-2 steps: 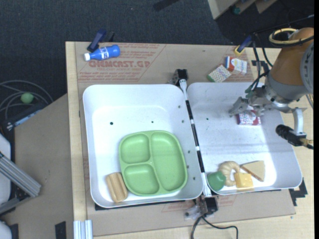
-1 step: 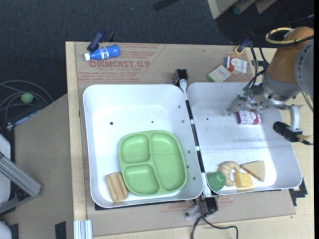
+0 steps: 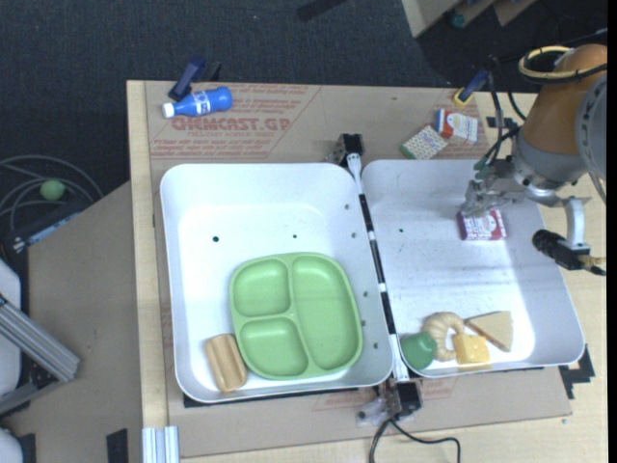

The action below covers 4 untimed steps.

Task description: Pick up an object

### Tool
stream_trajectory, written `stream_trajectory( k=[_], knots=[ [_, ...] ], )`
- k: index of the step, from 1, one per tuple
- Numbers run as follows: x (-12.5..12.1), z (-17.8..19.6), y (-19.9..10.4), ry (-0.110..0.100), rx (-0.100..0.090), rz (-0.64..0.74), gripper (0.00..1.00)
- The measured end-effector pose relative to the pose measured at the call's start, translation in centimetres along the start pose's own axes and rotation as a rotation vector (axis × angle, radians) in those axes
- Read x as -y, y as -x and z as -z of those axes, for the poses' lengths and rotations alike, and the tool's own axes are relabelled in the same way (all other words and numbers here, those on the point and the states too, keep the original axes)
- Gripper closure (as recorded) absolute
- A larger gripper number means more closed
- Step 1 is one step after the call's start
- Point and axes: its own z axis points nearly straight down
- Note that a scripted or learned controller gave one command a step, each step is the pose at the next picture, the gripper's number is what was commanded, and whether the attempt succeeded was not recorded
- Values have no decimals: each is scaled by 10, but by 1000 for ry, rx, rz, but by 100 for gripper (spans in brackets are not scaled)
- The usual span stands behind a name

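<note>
- On the wooden counter [image 3: 145,258] two shallow white plastic bins are counted, side by side: the left bin [image 3: 193,201] and the right bin [image 3: 549,297].
- Beyond the left bin, one blue-and-white tube [image 3: 198,102] is seen lying on the counter.
- In the left bin, one tan ridged wafer-like block [image 3: 225,362] is seen at the near edge, touching or just beside one pale green three-compartment plastic plate [image 3: 292,313].
- Near the front of the right bin a cluster is counted: one small green cup-like piece [image 3: 418,350], one beige knotted pretzel-like piece [image 3: 444,330], one yellow cheese-like block [image 3: 471,351] and one tan wedge-shaped slice [image 3: 493,329], lying close together or touching.
- Beyond the right bin, one small patterned card or packet [image 3: 422,144] and one small red-and-white box [image 3: 459,125] are seen on the counter.
- The likely target, a small flat maroon-and-white packet [image 3: 481,225], lies in the far right part of the right bin, well apart from the cluster.
- The end effector [image 3: 485,197] is placed directly over the packet's far edge; whether it is released or clenched cannot be told.
- For a good pick, the approach is judged best centred over the packet, since a flat, thin thing is easily slid or missed at its edge.
</note>
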Motion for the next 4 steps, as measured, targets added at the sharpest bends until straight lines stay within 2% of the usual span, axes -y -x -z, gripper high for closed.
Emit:
stream_trajectory(
  k=[1,2,3,4],
  knots=[
    [21,56,-8,-14,-7,-2,100],
    [22,55,-8,-16,-7,-2,0],
    [33,12,-1,-20,-9,-3,0],
    [-8,-18,20,-17,-12,0,0]
  ],
)
